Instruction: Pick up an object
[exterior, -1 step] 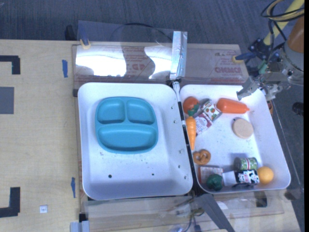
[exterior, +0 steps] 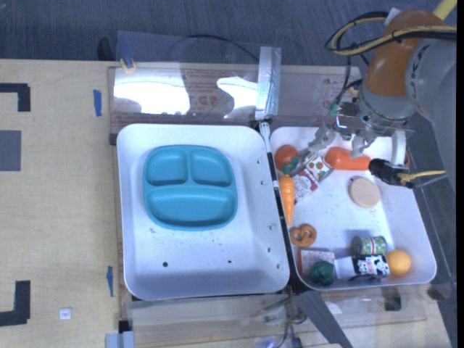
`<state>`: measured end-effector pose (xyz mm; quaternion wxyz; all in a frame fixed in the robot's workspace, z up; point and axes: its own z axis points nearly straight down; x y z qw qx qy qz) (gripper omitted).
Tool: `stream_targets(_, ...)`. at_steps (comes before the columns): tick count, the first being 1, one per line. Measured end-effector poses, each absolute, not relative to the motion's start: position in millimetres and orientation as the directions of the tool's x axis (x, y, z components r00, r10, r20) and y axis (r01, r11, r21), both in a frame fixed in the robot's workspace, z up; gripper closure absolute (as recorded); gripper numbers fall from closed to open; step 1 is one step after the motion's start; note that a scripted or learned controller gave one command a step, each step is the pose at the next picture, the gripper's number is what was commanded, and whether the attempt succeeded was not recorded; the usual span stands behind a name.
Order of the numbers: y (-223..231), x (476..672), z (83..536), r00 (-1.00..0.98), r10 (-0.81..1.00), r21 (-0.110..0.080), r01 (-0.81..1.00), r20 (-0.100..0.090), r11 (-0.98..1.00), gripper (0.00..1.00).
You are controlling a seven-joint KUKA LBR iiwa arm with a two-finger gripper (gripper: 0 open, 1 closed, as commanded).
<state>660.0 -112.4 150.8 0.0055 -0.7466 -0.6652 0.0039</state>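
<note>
Gripper (exterior: 339, 142) first: we see it low over the far end of the right bin (exterior: 424, 263), but we cannot tell its state or whether it grips anything. Going by size, the left bin (exterior: 130, 267) carries a blue plate (exterior: 191, 185). Nearest pickable things are the orange carrot piece (exterior: 349, 161) just beside us and the small packet (exterior: 312, 172). We judge a clean, centred descent onto one item best, avoiding neighbours.

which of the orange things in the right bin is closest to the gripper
The long orange piece lying flat just below the gripper. The carrot sits by the bin's left wall, and the orange ball is far off in the near right corner.
</note>
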Motion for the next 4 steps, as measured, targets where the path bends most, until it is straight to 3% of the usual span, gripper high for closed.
stream_targets(1, -176, 666.2, 85, 0.168, 0.986, -0.002, 0.986, -0.001, -0.168, 0.00)
stream_targets(2, -181, 617.6, 86, 0.235, 0.972, -0.001, 0.972, 0.000, -0.235, 0.00)
stream_targets(3, -181, 621.4, 100, 0.234, 0.972, 0.011, 0.972, 0.001, -0.234, 1.00)
stream_targets(4, -96, 613.8, 217, 0.266, 0.964, 0.011, 0.964, 0.004, -0.266, 1.00)
